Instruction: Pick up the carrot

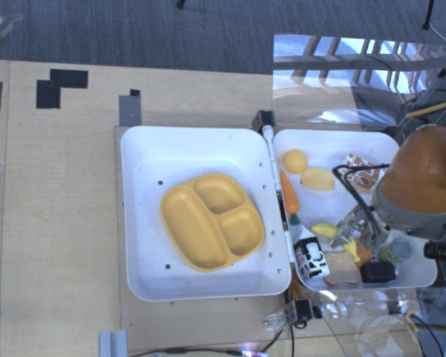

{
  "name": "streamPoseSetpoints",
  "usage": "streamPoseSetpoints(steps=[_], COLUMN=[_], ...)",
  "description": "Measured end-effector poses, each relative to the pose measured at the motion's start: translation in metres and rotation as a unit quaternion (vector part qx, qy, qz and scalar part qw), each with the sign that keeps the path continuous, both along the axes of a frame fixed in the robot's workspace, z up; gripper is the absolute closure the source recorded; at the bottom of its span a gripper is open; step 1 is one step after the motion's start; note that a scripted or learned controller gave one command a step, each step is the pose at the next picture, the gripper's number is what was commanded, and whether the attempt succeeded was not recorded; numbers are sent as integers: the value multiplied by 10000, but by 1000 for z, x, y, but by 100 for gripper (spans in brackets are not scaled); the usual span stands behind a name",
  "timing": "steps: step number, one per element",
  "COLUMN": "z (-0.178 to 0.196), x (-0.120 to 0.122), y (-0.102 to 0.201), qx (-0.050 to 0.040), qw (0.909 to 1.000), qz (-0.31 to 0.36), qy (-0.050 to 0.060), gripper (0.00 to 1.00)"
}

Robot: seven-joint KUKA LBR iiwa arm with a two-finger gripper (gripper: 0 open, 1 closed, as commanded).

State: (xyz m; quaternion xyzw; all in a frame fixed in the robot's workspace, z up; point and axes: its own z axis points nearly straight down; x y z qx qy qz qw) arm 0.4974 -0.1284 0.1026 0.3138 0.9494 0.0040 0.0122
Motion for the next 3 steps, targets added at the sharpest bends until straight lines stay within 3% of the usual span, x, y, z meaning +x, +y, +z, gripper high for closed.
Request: streamPoseSetpoints(steps=[1,2,3], z=[-13,-13,-12], x=[-6,31,32], y=[35,-43,-42], qx=[36,-9,-2], qw=[9653,9938,9938], qz=[-2612,-1112,-1108], qy=[49,58,45], gripper=[100,100,0])
